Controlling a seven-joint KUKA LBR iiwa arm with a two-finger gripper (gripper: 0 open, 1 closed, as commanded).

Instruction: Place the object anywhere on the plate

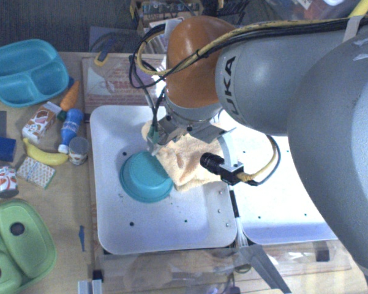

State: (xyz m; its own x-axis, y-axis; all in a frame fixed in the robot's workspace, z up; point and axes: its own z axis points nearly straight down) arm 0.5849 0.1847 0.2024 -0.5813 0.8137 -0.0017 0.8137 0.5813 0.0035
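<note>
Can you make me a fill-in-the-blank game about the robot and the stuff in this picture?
1. The round dish in the left bin is colored ____.
2. The yellow cloth lies to the ____ of the dish.
3. The banana lies ____ the bins.
4. The robot's hand hovers by the dish's ____ edge.

Answers: blue, right, outside, top

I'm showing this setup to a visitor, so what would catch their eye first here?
The big grey arm with its orange band dominates, reaching in from the right over the left bin. Its pincer sits low at the rim of a teal bowl, beside a crumpled yellow cloth. Left of the bins lies a scatter of toys, including a banana.
</note>
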